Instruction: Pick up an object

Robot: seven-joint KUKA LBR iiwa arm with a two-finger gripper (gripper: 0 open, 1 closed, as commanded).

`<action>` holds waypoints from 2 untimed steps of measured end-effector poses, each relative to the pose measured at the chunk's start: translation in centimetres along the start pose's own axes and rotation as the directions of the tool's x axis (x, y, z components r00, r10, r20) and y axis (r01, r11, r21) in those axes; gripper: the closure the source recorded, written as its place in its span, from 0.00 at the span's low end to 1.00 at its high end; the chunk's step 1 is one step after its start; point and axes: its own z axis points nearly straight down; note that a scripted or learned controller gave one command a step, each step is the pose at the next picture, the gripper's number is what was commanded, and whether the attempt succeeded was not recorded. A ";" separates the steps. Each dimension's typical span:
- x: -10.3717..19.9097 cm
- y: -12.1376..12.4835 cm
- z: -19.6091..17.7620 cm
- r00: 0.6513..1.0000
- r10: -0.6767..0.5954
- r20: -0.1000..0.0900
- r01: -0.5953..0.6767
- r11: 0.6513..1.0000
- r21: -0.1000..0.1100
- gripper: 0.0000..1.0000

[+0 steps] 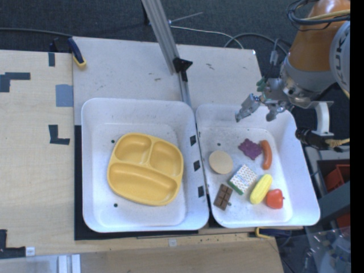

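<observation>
Gripper (259,111) hovers over right bin's (301,201) far rim, fingers apart, nothing between them; nearest pick — purple toy (249,148) — lies below-centre in view, beside upright-lying sausage (265,154); descent needed.

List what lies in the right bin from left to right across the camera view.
Chocolate bar → round cookie → checkered box → yellow corn → red tomato. The purple piece and the orange sausage are left out; they overlap others in left-right position.
</observation>
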 end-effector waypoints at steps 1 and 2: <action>0.0 0.0 0.0 1.000 0.000 0.000 0.000 1.000 0.000 0.00; 0.1 -0.4 6.4 1.000 0.002 0.000 -0.002 1.000 0.007 0.00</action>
